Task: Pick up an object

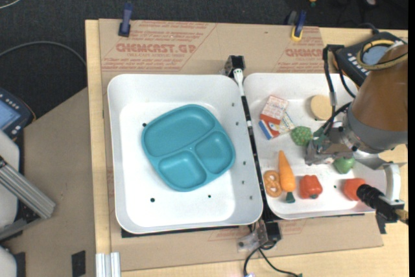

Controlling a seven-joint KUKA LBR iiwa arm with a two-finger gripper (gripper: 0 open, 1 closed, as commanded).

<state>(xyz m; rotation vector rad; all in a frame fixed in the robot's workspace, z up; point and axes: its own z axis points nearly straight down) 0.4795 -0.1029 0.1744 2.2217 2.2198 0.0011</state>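
Claw over the right bin's toys
Gripper [322,154], grip state unclear, hangs mid right bin [285,209]; broccoli [300,135] just left, carrot [286,170] lower left, lengthwise toward the front edge

Objects available for picking, all lying in the right bin [259,91]. A small red, white and blue carton [274,117] lies tilted near the bin's left wall. Just right of it sits a green broccoli floret [300,135]; a pale tan round piece [319,106] lies farther back. An orange carrot [285,172] lies lengthwise toward the front, with an orange slice [272,183] touching its left side. A red pepper-like piece [310,186] sits just right of the carrot. A green piece [343,165] and a red piece [352,188] lie farther right, partly hidden.
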